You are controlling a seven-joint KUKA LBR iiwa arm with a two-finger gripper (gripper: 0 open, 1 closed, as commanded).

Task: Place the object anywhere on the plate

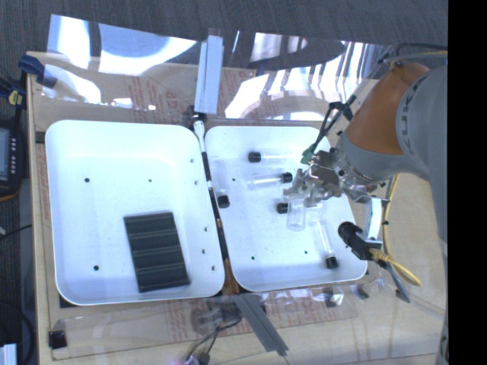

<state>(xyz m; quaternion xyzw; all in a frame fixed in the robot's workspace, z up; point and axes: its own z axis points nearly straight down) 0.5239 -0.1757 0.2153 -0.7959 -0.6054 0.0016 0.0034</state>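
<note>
A dark grey ribbed plate [156,250] lies in the front part of the left bin [84,150]. Several clear vials with black caps are scattered in the right bin [251,268]. One vial [268,179] lies near the bin's middle, and another [326,245] lies at the front right. My gripper [303,194] is low over the middle of the right bin. A clear vial [295,217] sits just in front of it, with a black cap [282,207] beside it. Whether the gripper touches that vial is unclear.
Loose black caps lie at the back [254,157] and left side [223,200] of the right bin. The divider between the two bins [213,204] separates the gripper from the plate. The arm's orange band [380,116] hangs over the right bin's far right corner.
</note>
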